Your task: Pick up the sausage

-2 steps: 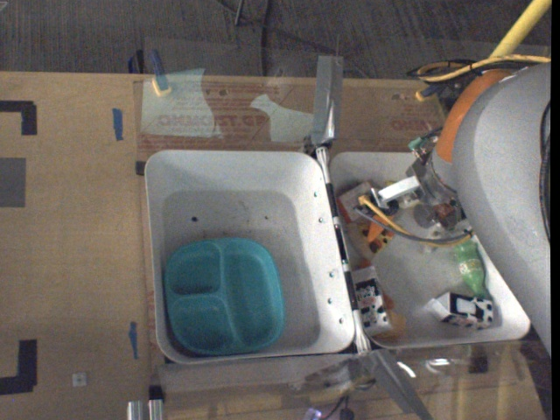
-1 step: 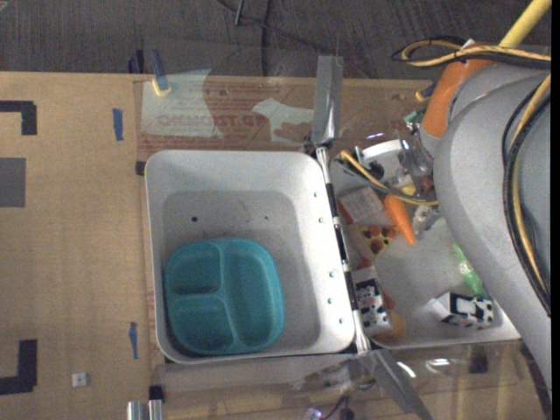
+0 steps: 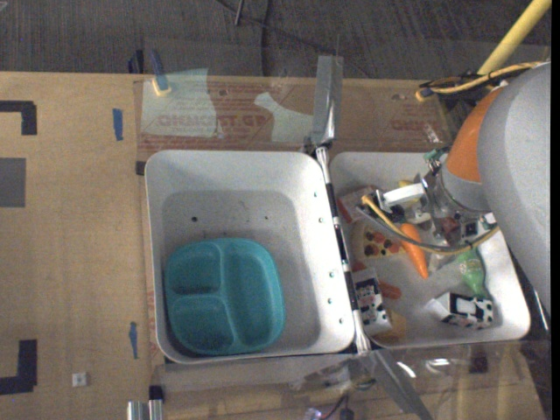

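Two-finger gripper (image 3: 435, 226) low in right white bin (image 3: 516, 318), above orange carrot (image 3: 414, 248); opening and hold cannot tell. Sausage not discernible among clutter.

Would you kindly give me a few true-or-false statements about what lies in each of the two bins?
1. A teal divided plate lies in the left bin. True.
2. The plate is red. False: it is teal.
3. The arm reaches over the right bin. True.
4. An orange carrot lies in the left bin. False: it lies in the right bin.
5. The claw hangs above the teal plate. False: it is over the right bin, near the carrot.
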`<state>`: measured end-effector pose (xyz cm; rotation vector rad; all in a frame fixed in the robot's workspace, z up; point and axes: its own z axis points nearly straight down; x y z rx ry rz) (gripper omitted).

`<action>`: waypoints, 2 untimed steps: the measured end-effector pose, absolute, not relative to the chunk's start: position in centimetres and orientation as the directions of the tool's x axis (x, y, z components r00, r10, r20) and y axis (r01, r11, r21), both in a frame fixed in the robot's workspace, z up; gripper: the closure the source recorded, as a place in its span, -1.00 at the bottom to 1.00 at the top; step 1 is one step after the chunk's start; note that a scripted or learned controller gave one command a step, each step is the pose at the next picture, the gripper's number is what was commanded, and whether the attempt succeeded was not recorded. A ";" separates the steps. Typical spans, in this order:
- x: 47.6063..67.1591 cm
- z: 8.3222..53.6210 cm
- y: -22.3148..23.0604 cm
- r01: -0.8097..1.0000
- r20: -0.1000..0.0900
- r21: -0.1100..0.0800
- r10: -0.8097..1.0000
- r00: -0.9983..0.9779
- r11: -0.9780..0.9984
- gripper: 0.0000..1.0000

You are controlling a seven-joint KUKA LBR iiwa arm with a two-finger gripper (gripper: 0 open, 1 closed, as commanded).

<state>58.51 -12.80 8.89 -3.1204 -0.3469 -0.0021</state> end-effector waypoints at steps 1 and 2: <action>49.1 9.3 -17.5 0.250 0.029 0.007 0.250 0.968 -0.968 -1.00; 48.1 13.9 -18.0 0.349 0.005 0.003 0.349 0.937 -0.937 -1.00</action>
